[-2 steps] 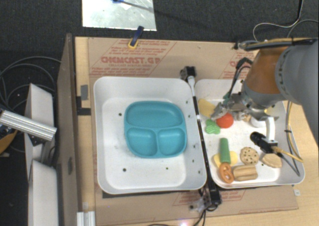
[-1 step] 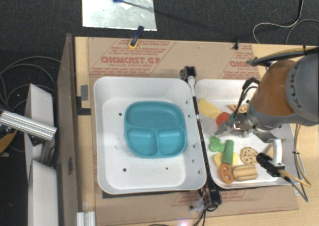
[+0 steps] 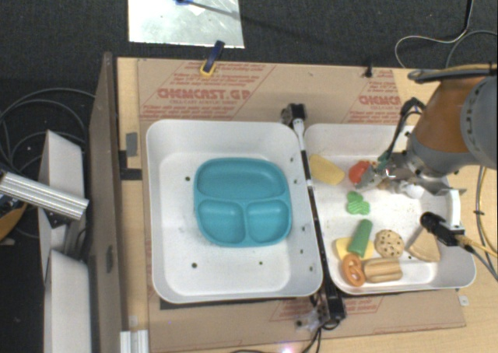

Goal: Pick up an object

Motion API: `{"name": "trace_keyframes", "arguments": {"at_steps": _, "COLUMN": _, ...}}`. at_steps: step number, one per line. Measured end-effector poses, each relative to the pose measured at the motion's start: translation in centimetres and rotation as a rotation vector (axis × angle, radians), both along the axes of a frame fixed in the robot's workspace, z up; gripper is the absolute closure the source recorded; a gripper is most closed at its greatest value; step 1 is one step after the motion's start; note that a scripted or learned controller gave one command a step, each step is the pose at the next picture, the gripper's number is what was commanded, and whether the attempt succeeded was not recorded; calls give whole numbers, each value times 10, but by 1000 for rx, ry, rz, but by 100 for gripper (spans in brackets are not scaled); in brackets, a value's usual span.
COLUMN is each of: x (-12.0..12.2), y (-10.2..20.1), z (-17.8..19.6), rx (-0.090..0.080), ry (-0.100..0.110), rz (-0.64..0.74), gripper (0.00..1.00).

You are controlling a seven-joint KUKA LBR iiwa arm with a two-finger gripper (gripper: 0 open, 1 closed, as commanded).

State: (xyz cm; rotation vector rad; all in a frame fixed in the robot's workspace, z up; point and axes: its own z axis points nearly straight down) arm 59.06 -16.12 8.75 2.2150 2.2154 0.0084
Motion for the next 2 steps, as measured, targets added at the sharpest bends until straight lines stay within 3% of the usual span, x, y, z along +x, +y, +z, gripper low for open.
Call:
{"name": "trace_keyframes", "arguments": {"at_steps": 1, "x": -50, "y": 50, "z": 1, "rx": 1, "ry": 0, "rz": 3, "gripper": 0}}
{"name": "trace_keyframes", "arguments": {"at_steps": 2, "x": 32, "y": 5, "z": -1, "rx": -2, "ry": -1, "rz": 5, "gripper": 0}}
